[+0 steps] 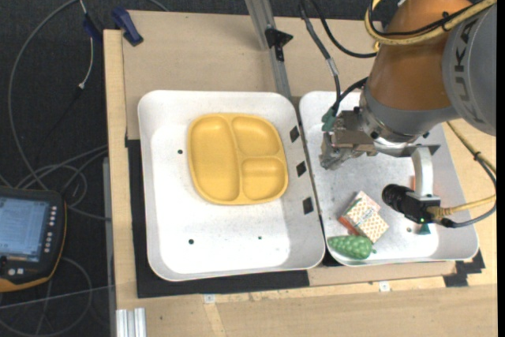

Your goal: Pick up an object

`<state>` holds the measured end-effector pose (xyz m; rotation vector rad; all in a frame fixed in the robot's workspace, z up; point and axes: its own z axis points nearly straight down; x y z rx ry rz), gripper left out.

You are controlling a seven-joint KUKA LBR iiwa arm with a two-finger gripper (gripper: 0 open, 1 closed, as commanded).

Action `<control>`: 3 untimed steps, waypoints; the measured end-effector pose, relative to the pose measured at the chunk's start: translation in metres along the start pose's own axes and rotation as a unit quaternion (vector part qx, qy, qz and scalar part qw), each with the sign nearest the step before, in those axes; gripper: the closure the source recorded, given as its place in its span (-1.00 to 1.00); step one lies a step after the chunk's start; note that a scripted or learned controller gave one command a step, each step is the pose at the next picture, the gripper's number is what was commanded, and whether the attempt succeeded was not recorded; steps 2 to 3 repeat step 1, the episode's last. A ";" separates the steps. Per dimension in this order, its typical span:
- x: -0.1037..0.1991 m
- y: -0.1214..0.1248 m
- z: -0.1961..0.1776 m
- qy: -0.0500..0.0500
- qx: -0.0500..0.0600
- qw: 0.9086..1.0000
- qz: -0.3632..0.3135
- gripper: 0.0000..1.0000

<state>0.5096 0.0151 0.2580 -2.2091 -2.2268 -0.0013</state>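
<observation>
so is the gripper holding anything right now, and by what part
Nothing shows as held. The gripper hangs over the right bin, apart from the patterned box and green object lying nearer the front.

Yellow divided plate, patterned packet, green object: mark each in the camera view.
yellow divided plate [237,158]: camera view, central ridge between its compartments.
patterned packet [366,216]: camera view, middle of its top face.
green object [351,247]: camera view, middle of its visible top.

Your gripper hangs over the right bin, near its left wall. Below it and slightly right you see a patterned box touching a green object. Far to its left, a yellow divided tray lies in the left bin.
</observation>
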 end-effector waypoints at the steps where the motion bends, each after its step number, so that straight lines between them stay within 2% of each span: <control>1: 0.056 -0.005 -0.002 0.000 -0.001 1.000 0.000 1.00; 3: 0.056 -0.005 -0.002 0.000 -0.001 1.000 0.000 1.00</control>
